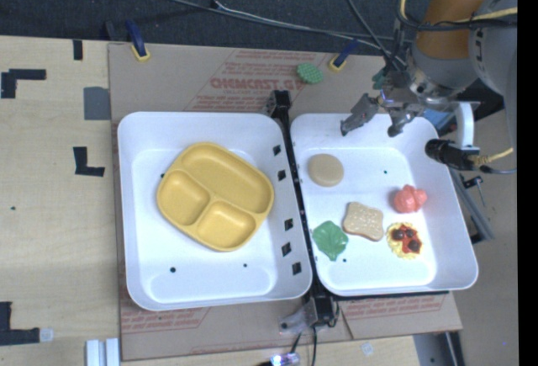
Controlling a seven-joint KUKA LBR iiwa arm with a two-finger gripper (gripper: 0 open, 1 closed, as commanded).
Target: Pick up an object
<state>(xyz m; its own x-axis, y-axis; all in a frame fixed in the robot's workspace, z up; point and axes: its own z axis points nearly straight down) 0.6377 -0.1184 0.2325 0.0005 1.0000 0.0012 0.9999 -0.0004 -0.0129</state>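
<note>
Gripper's spread wide with nothing in it.
Your gripper [375, 122] hangs over the right bin [450, 272] at its 12 o'clock edge; the round cookie [325, 170] sits at its 7 o'clock.

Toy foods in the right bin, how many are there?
5. A round bun lies near the top left, toast in the middle, a green leaf at lower left, a pink piece at right, and a yellow pizza at lower right.

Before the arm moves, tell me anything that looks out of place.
One small green piece lies on the cardboard behind the bins, outside both. The other food pieces sit inside the right bin. The yellow tray lies skewed in the left bin.
</note>
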